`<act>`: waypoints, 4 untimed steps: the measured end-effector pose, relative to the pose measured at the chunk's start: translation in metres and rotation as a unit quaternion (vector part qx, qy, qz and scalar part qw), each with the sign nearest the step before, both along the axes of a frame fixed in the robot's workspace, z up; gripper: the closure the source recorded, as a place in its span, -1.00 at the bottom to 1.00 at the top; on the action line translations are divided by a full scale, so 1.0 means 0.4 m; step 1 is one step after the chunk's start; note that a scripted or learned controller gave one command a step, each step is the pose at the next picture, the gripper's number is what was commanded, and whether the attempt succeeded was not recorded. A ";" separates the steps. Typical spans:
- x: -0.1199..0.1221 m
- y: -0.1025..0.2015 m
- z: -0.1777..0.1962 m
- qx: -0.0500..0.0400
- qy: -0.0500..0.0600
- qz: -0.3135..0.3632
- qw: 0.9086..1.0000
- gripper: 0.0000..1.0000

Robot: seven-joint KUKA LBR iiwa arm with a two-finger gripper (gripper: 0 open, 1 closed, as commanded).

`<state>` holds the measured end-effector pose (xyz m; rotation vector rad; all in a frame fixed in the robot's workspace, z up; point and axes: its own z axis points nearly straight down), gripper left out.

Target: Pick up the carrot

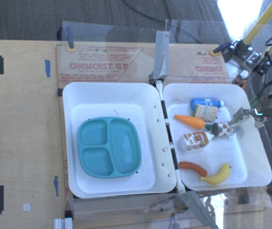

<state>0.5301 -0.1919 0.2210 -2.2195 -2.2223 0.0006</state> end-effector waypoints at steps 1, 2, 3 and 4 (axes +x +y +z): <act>0.152 0.157 -0.271 0.000 0.000 0.112 0.994 -1.00; 0.214 0.195 -0.335 0.001 0.012 0.223 0.975 -1.00; 0.232 0.199 -0.304 -0.002 -0.002 0.224 0.975 1.00; 0.329 0.306 -0.040 -0.001 -0.003 0.164 0.986 1.00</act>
